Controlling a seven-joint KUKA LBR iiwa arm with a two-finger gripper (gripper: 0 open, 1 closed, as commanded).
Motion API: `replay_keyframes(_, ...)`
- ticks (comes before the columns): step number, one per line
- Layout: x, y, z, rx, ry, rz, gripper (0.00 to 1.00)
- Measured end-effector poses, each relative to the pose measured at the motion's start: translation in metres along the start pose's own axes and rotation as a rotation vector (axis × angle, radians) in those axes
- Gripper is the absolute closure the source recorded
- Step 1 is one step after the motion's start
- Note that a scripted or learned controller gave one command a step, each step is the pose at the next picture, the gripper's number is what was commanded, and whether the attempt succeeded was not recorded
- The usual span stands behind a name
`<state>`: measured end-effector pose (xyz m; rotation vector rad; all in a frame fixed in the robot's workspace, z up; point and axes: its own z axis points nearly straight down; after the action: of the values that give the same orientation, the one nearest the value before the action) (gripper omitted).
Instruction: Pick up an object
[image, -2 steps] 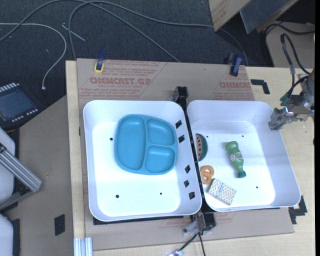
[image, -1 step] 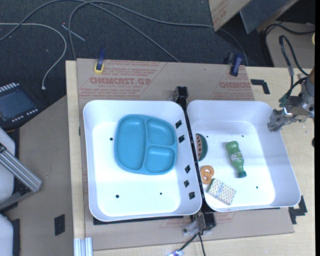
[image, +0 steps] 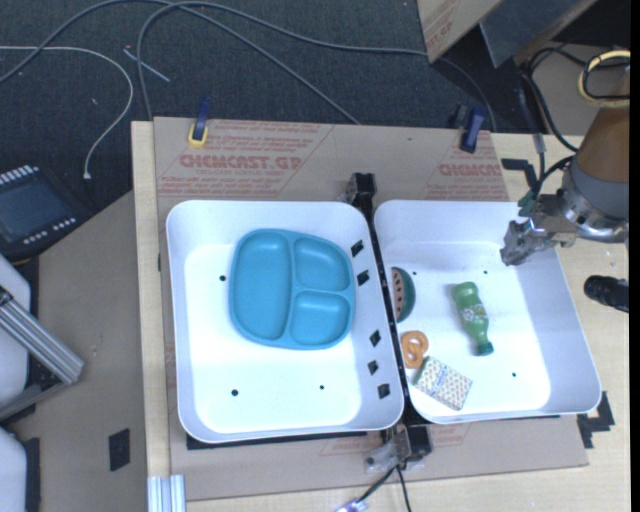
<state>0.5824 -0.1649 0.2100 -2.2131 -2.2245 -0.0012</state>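
In the right bin (image: 520, 300) lie a green bottle (image: 471, 316), a small pretzel (image: 414, 347), a patterned packet (image: 443, 384) and a watermelon slice (image: 402, 293) against the left wall. My gripper (image: 518, 243) hangs over the bin's upper right part, up and to the right of the green bottle and apart from it. Nothing shows between the gripper and the bin floor.
The left bin (image: 200, 340) holds a blue divided plate (image: 291, 288). A black divider with clips (image: 372, 300) runs between the bins. Cardboard (image: 300, 150) lies behind them with blue clamps (image: 201, 128). Cables lie on the dark floor beyond.
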Motion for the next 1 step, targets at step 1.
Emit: replay_keyframes(1,0.0549,0.0024,0.0072,0.0,0.0,0.0,1.0)
